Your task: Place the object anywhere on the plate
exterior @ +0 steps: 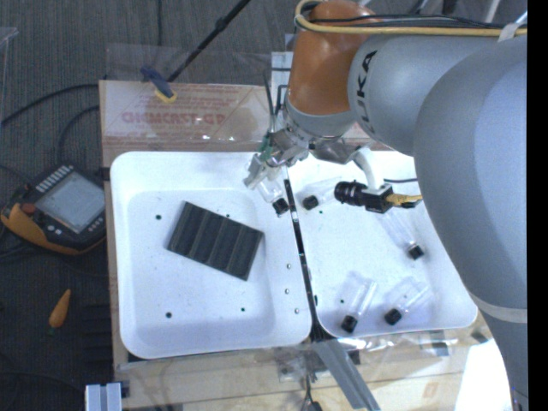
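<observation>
A dark ridged rectangular plate (214, 241) lies flat in the left bin (137, 315), turned at a slant. My gripper (264, 168) hangs over the far end of the divider between the two bins, above the left bin's back right corner. Just below it a small black-capped piece (279, 205) sits by the divider, and another (309, 202) lies just inside the right bin (445, 315). Clear vials with black caps (355, 302) (401, 305) lie near the right bin's front.
One more small vial (413, 248) rests toward the right bin's right side. A cardboard sheet (184, 114) lies behind the bins. A handheld pendant (64, 208) sits left of the bench. The arm's big grey body covers the right bin's far right.
</observation>
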